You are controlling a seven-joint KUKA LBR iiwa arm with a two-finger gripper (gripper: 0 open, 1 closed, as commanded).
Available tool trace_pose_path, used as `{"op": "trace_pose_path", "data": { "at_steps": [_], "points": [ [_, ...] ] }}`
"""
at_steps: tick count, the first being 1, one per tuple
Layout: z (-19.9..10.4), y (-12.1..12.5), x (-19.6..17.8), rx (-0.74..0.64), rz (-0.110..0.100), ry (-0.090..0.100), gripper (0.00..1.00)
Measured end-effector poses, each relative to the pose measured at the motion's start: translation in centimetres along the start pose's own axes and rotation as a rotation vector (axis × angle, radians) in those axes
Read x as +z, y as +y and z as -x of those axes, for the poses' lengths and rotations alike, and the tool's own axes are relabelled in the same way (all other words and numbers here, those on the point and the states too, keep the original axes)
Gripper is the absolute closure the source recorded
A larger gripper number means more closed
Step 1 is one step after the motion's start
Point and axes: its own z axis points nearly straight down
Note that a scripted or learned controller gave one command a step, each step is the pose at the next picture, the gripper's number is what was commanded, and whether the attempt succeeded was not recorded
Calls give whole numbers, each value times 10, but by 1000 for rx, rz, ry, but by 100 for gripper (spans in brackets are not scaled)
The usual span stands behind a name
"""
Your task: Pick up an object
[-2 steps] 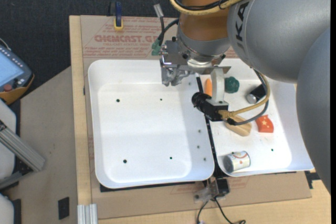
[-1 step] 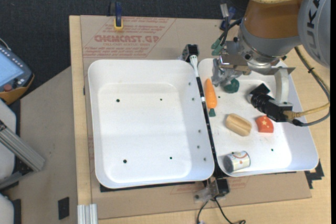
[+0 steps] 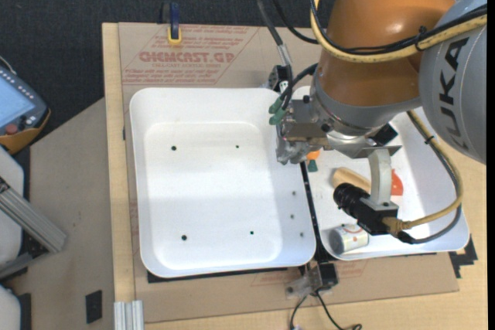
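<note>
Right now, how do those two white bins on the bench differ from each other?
The left bin lies in open view, its floor bare but for a few small dark dots; the right bin is largely covered by the arm. The right bin holds objects, among them a white cylinder, a tan piece and an orange piece; the left bin shows none. Both are shallow, white and round-cornered, set side by side.

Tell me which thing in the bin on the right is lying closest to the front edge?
The white cylinder with red markings, lying on its side at the right bin's front corner. The tan block and orange piece sit farther back.
</note>
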Motion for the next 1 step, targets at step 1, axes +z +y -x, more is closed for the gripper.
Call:
{"op": "trace_pose_path", "data": {
  "at_steps": [1],
  "points": [
    [-1,3,-95,1,16,2,100]
  ]
}}
